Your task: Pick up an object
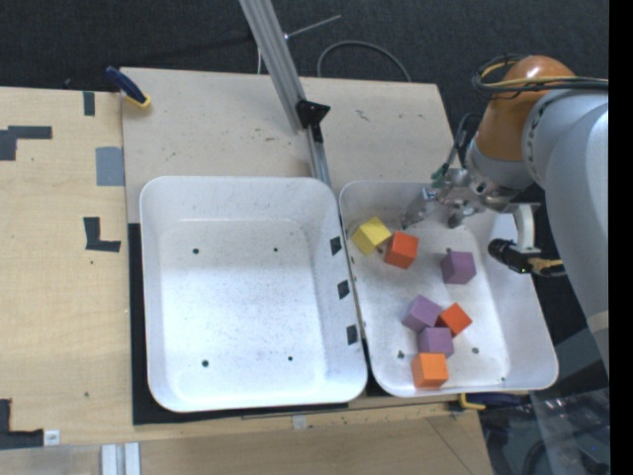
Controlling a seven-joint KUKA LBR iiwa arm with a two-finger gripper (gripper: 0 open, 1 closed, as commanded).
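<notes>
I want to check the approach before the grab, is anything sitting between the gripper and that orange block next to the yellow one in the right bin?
Nothing visible blocks it. The gripper is just up and right of the orange block, with bare bin floor between them. The yellow block touches the orange one on its far, left side.

one fixed camera above the bench (247, 127) — slanted down on both bins (163, 265).

We are looking down on two white bins (158, 206), the right one holding yellow (374, 235), orange (402, 249) and purple blocks (458, 266), while the gripper (445, 204) is hovering over its far edge.
</notes>
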